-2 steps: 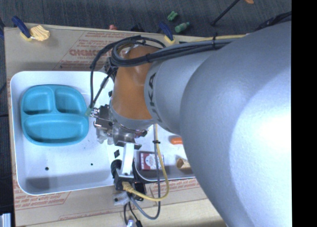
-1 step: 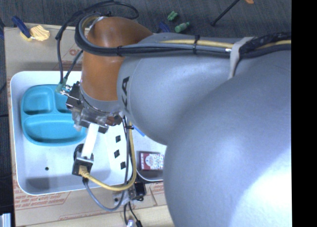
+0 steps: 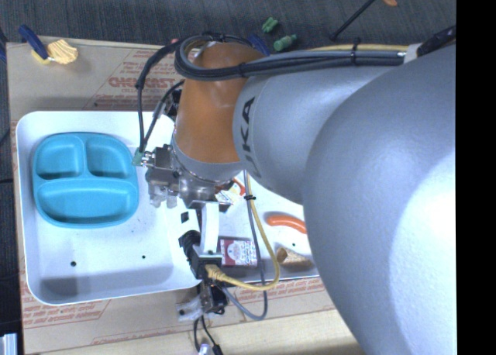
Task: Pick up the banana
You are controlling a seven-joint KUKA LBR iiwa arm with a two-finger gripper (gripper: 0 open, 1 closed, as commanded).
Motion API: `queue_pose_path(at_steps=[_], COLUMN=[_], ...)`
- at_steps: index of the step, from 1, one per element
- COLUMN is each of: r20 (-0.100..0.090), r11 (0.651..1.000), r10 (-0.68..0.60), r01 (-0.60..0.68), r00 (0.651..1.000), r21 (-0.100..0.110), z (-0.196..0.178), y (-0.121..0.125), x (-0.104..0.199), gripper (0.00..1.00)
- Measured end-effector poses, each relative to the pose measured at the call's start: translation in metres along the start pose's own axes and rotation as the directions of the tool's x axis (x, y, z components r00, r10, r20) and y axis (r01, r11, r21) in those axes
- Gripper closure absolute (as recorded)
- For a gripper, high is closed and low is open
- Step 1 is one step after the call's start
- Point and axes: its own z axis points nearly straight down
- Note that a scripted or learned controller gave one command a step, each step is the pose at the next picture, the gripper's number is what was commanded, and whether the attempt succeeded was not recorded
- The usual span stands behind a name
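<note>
Nothing in the bins can be made out with certainty as the banana, so its place and its look cannot be told. It is judged most likely to be covered by the arm, which overhangs most of the right bin.

Past the arm's lower edge, an orange piece, a dark red box and a tan scrap are seen on that bin's floor near its front rim.

The gripper is held low over the left bin, near that bin's right wall and just beside a blue divided plate. Whether it is spread or pressed together cannot be told, and nothing is seen held in it. A search in the right bin is judged to be needed.
</note>
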Motion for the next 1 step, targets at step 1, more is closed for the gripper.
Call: queue_pose_path(at_steps=[1], r20=[0.0], r11=[1.0], r10=[0.0], r01=[0.0], r00=[1.0], r21=[0.0], z=[0.0], y=[-0.0001], x=[0.0002], gripper=[0.0])
